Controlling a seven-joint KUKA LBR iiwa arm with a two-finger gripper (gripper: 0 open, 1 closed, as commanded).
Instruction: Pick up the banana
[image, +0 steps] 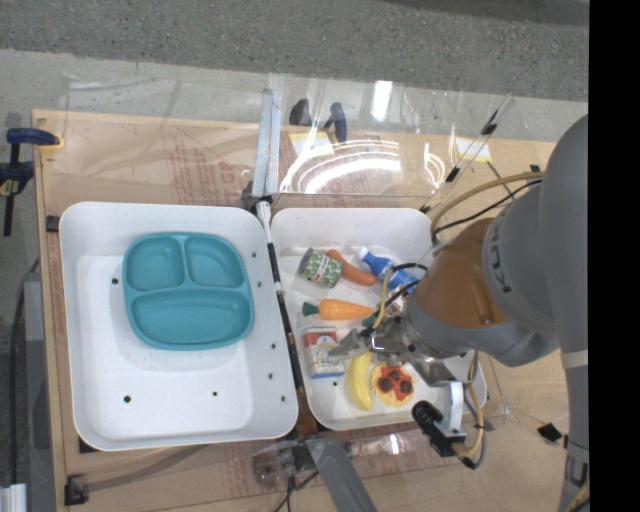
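The yellow banana (359, 383) lies in the right bin (287, 300), near its front wall, curved and pointing roughly front to back. A round toy pizza (394, 384) with red toppings rests against the banana's right side. My gripper (364, 343) hangs low over the bin just behind the banana's far end, at the end of the grey and orange wrist that comes in from the right. Nothing shows as held in it.
Also in the right bin are an orange carrot (343, 310), a green can (321, 267), a red-orange piece (356, 270), a blue item (377, 263) and a small red-and-white box (322, 351). In the left bin (90, 330) sits a teal divided plate (187, 289).
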